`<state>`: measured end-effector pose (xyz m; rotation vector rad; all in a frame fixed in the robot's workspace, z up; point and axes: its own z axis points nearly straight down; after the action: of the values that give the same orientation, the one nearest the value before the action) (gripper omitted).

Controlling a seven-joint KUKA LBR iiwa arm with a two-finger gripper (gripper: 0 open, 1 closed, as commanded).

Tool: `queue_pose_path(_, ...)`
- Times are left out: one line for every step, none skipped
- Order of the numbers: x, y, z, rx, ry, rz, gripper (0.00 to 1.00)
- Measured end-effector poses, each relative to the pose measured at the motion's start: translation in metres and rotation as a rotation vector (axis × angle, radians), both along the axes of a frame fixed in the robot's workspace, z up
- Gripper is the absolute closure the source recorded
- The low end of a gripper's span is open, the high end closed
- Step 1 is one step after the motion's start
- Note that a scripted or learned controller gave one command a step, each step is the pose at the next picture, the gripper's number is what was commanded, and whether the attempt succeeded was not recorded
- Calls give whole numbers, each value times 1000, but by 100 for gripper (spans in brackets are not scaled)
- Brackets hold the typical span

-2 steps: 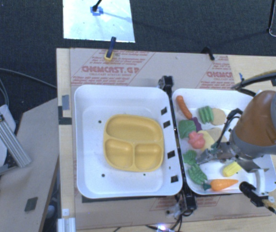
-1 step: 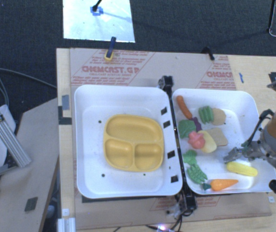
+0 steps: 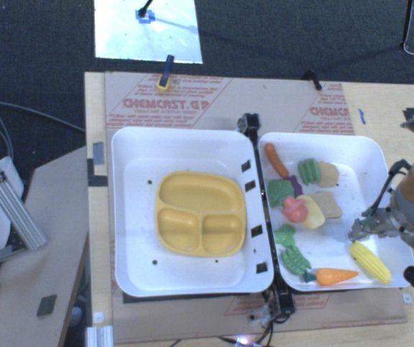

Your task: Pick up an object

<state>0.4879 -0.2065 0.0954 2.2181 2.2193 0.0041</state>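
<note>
Gripper (image 3: 362, 228) hovers beside toy corn cob (image 3: 370, 260) in right bin (image 3: 370, 147); finger state cannot tell; 0 objects lifted.

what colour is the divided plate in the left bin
Yellow: the divided plate shows plainly in the camera view.

Divided tray (image 3: 200, 213) in left bin (image 3: 131, 194), toy foods in right bin (image 3: 370, 154), corn cob (image 3: 370, 261) right of carrot (image 3: 335, 275)

A wooden bench (image 3: 381, 110) bears two shallow white bins side by side, the left bin (image 3: 131, 194) and right bin (image 3: 370, 154) touching at centre.
</note>
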Motion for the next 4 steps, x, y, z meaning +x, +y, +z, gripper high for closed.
queue_pose_path(-1, 22, -12, 2, 4, 5, 100)
queue_pose_path(-1, 11, -11, 1, 2, 0, 100)
queue_pose_path(17, 0, -11, 0, 1, 3, 100)
queue_pose_path(16, 0, -11, 1, 2, 2, 0)
